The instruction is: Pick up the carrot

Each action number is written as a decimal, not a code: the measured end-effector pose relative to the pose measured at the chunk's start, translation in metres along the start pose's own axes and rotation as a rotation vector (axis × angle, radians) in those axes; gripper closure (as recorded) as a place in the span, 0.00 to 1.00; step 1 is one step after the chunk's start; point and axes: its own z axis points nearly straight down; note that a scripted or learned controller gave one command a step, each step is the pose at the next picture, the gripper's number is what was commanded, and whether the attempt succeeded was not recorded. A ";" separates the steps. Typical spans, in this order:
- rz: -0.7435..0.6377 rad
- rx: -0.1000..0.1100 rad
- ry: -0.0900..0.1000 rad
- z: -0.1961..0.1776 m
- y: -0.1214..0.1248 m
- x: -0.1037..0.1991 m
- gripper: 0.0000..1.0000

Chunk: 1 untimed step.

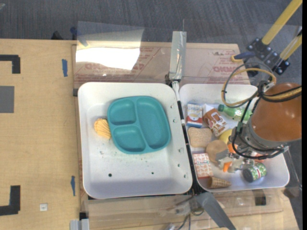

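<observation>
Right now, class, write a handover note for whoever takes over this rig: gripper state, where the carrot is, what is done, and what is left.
Gripper: low in the right bin, under the arm's wrist; open or shut cannot be told.
Carrot: probably the small orange piece among the toy foods beside the gripper, partly hidden, so not certain.
Done: the arm is positioned over the right bin; no grasp or lift is visible.
Left: confirm the carrot, grip it, and lift it clear of the bin.
</observation>
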 end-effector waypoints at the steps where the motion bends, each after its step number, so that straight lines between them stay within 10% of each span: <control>1: 0.123 -0.005 -0.003 -0.088 0.034 -0.051 1.00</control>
